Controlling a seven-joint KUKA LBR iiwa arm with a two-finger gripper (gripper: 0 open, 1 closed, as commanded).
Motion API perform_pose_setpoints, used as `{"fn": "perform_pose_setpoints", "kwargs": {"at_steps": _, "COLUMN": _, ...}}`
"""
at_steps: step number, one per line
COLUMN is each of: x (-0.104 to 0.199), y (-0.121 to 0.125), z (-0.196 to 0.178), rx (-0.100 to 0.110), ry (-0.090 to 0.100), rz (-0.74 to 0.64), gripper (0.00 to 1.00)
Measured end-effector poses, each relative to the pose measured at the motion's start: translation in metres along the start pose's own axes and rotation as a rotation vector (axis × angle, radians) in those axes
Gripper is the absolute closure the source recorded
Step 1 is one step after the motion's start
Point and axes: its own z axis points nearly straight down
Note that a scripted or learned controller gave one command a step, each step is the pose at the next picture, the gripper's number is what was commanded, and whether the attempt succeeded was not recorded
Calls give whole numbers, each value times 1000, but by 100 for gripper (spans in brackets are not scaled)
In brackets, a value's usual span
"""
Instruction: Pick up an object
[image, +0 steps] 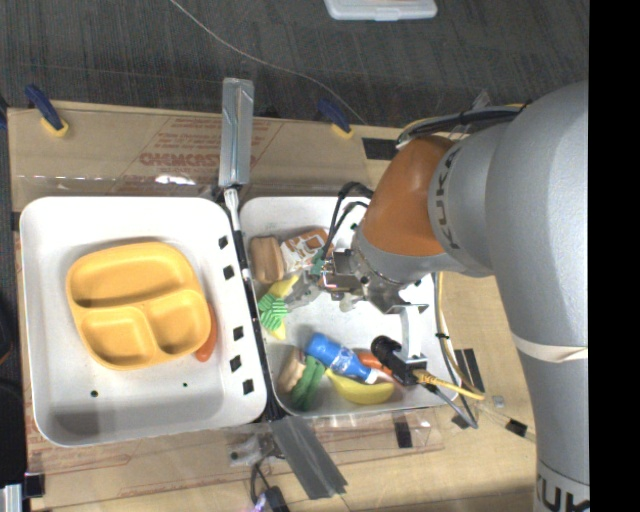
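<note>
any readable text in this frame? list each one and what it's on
"CHEMCAST", faint red, repeated, on the brown sheet behind the bins; the repeat lines are too blurred to confirm.
"KU", white letters cut off by the frame edge, on the arm.
Print on the snack wrapper in the right bin: too small to read.

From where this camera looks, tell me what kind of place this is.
Most likely a robot lab's grasping test bench: two white bins on cardboard held by blue clamps, a yellow divided tray in one, mixed toys and a blue bottle under the grey arm.
</note>
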Motion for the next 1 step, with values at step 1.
{"fn": "perform_pose_setpoints", "kwargs": {"at_steps": 1, "x": -40, "y": -45, "z": 54, "rx": -11, "ry": -2, "rz": -243, "gripper": 0}}
